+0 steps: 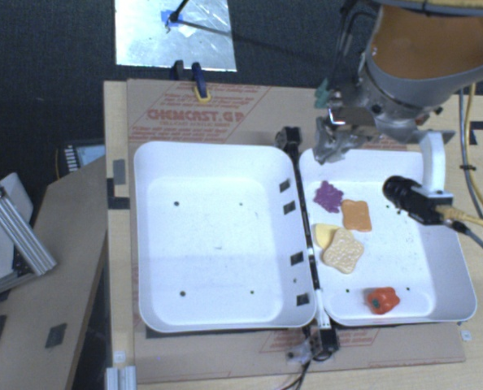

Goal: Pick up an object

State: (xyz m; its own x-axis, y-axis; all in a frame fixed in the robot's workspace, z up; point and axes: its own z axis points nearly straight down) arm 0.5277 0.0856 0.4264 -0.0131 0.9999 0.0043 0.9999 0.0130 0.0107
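Hovering my gripper [332,149] above the right bin's [449,254] far corner; I cannot tell its state. Nearest below lies the purple piece [328,195], beside an orange slice [356,215], clustered for easy reach.

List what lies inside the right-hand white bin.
The right white bin holds a purple piece, orange slice, yellow wedge, tan cracker and red pepper; the arm covers its back corner.
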